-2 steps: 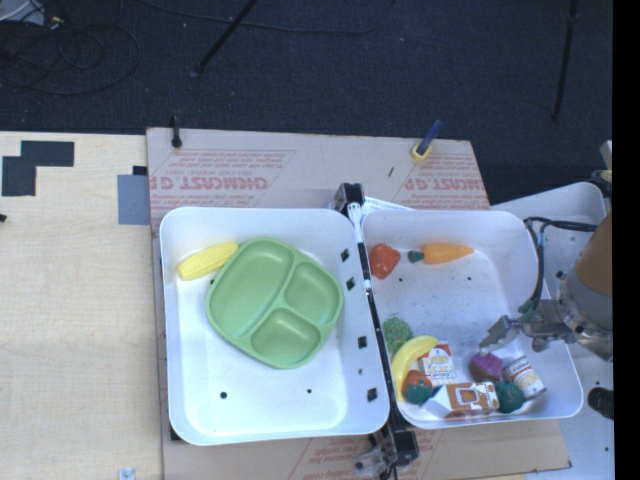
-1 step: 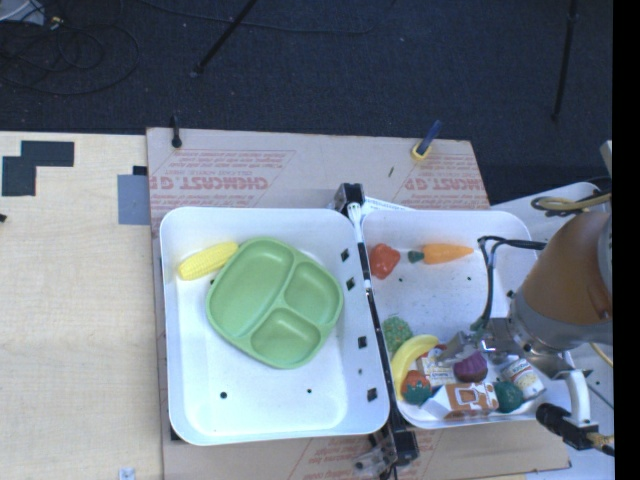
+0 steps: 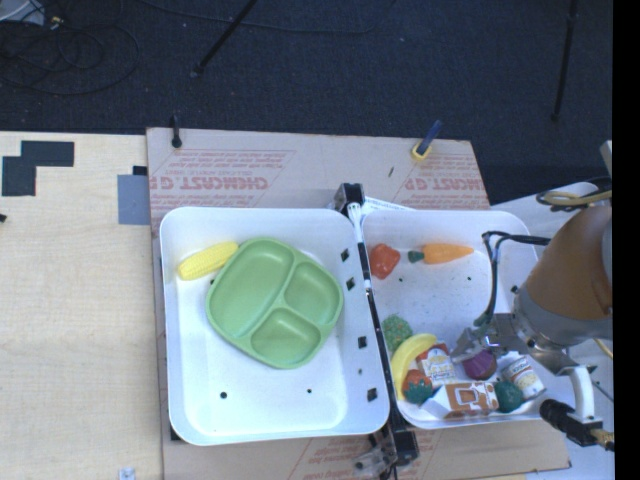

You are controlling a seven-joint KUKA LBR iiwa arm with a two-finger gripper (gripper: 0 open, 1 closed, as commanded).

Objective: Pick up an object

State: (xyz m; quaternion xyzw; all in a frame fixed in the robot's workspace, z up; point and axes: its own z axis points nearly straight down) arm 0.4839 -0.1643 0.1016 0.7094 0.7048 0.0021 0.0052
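Purple toy (image 3: 479,365) under end effector (image 3: 478,346); orientation unclear.

You're looking at the arm (image 3: 570,268) now: a broad orange-brown band, rounded, with grey housing just below it. A black cable loops off its left side, and metallic grey gripper (image 3: 478,346) hardware sits at the tip.

bench (image 3: 70,298) | cardboard sheet (image 3: 300,173) on it | two white bins (image 3: 185,388) on cardboard
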